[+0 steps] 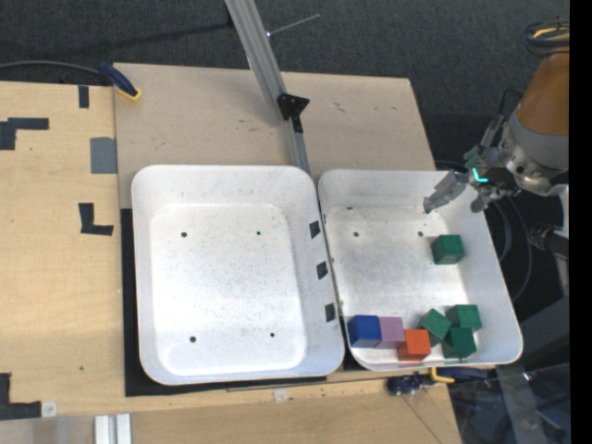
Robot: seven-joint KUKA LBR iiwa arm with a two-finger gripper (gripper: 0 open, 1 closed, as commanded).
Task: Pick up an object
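I read the lone green cube (448, 249) as the likely pick: it sits on the floor of the right bin (370, 257), in the upper right part, well apart from the other blocks and near the bin's right wall. Nothing is touching it.

The gripper (460, 191) hangs above and just to the upper right of that cube, over the bin's top right corner. One grey finger (444, 193) sticks out to the left, and a darker one seems to sit lower right of the teal-lit spot, so I'd call it spread apart with nothing between (blurry there, not certain). The arm (546, 118), orange band and grey wrist, comes in from the right edge.

Along the right bin's bottom edge is a cluster: blue cube (364, 329), purple cube (391, 329) touching it, orange cube (416, 343) just beside, then three more green cubes (455, 329) bunched in the bottom right corner.

The left bin (227, 276) lies alongside, its rim touching the right bin. A metal pole (264, 49) slants across the bench (55, 248) above the bins.
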